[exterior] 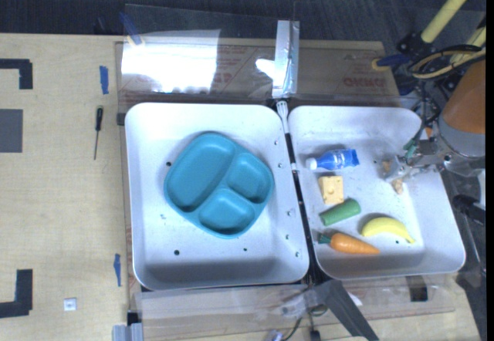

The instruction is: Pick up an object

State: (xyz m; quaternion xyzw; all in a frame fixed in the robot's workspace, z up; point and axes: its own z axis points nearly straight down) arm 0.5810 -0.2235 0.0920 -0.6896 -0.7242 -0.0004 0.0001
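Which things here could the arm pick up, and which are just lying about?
Could be picked up: blue bottle, cheese wedge, green cylinder, banana, carrot, all in the right bin near the pincer.

Just lying about: blue divided plate in the left bin, screwdriver on the bench.

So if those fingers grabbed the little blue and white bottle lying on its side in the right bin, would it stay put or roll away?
The small blue and white bottle looks round-bodied and lies on its side, so a nudge would probably roll it. It seems plastic and small, likely light and fairly stiff. Its smooth surface might slip between fingers. The yellow cheese-like wedge beside it could stop a roll that way.
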